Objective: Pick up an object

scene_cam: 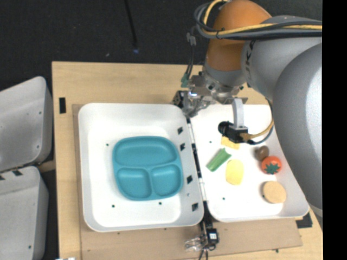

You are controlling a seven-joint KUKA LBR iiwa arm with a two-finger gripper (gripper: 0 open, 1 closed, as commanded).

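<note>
**Q:** Where do the jaws stand, and in what state?

**A:** They hang over the far end of the ridge where the left bin (95,199) meets the right bin (244,207), at the rear rims. Whether they are released or clenched cannot be told.

**Q:** Which pickable things lie closest?

**A:** All lie in the right bin. Nearest is a yellow block (230,142), with a green wedge (218,160) just beside it and a yellow oval (234,173) next to that. Toward the right rim sit a brown ball (262,151) and, just beside it, a red fruit (271,165). A tan disc (274,192) lies near the front right corner.

**Q:** Where is there open room?

**A:** Bare floor runs along the ridge side and front rim of the right bin. In the left bin, a teal plate (147,167) sits mid-floor with bare white all around it. The arm (287,91) overhangs the right bin's far right corner. The desk (65,85) shows as a margin beyond the left and rear rims.
</note>
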